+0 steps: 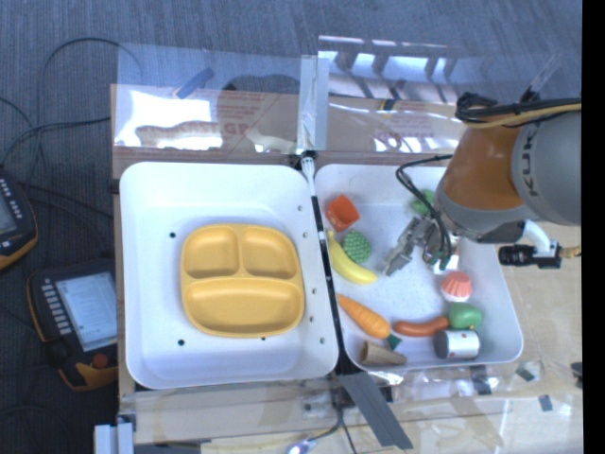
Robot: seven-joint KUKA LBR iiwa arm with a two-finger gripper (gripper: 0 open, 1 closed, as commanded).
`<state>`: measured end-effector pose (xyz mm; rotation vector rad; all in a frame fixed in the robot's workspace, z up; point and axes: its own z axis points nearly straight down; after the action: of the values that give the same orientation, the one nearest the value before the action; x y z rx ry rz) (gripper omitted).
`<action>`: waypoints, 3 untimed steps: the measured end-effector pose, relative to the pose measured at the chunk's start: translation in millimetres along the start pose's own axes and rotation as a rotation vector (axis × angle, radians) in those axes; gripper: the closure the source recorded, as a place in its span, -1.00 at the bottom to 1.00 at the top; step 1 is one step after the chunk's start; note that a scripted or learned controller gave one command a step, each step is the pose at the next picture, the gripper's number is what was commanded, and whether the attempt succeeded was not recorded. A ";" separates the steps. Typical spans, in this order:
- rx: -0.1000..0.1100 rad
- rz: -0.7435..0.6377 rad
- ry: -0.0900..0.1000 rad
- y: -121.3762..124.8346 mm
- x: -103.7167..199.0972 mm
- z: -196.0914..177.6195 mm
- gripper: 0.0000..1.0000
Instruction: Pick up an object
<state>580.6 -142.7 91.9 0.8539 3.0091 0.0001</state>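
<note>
None of the toys in the right bin (506, 334) is lifted yet: the gripper (408, 250), fingers spread and holding nothing, hangs with the banana (350, 263) just at its nine o'clock.

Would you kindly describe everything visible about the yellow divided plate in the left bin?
The yellow divided plastic plate lies flat, right way up, near the middle of the left white bin. It is a rounded rectangle with three compartments: two smaller ones on the far side and one wide one nearer the camera. It looks smooth and matte. Nothing rests in it or touches it.
</note>
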 end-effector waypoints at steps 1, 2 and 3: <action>0.001 -0.363 0.009 -12.1 -61.3 -91.6 1.00; 0.001 -0.381 -0.003 -21.8 -16.6 -0.1 1.00; -0.006 -0.005 -0.001 -72.2 -27.8 -0.4 1.00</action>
<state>566.3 -218.7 92.4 0.8459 3.0087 0.0089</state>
